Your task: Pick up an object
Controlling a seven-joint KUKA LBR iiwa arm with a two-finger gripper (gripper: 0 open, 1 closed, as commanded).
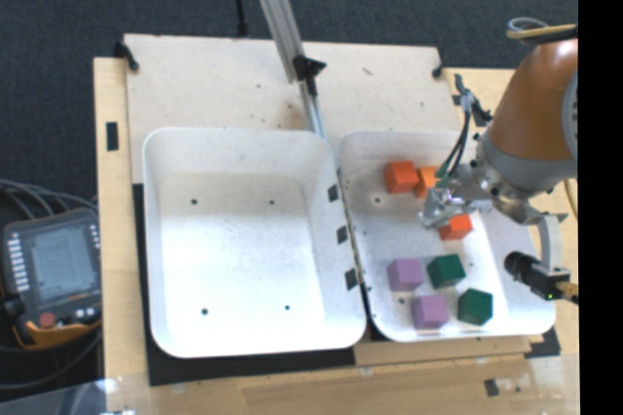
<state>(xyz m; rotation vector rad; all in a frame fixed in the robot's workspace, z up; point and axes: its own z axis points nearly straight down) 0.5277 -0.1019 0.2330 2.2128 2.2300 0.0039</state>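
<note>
Seven blocks sit in the right bin (389,330). Gripper (443,207) hangs over the red block (456,227), orange ones (401,176) just beside; purple (405,273) and green (446,270) crowd below.

Overhead slanted view of a pale wooden bench (117,208) bearing two shallow white plastic bins side by side. The left bin (165,160) has speckled flooring. The right bin (375,169) holds small foam cubes: two orange cubes (400,176) touching near the top, an orange-red cube (456,228) just beneath the metal gripper (443,206), two purple cubes (406,273) and two dark green cubes (446,270) lower down. The grey arm with orange band (540,101) reaches in from the right.
</note>
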